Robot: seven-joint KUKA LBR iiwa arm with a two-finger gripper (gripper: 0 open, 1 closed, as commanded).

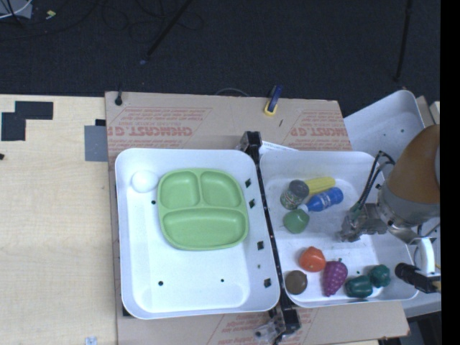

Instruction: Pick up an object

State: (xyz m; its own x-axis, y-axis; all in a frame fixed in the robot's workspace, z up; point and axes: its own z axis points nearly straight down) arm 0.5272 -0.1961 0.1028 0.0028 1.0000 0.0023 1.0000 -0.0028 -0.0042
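Grey gripper point(353, 228) sits low in the right bin point(363, 160), right of the blue bottle point(325, 200) and green ball point(295, 221); finger state cannot be determined.

Red printed lettering ran across the cardboard sheet point(215, 124) beneath the two bins, appearing twice along its far edge and upside down from the camera. It seemed to read "CHEMCAST GP", though it was blurred. More red print at the near edge was unreadable.
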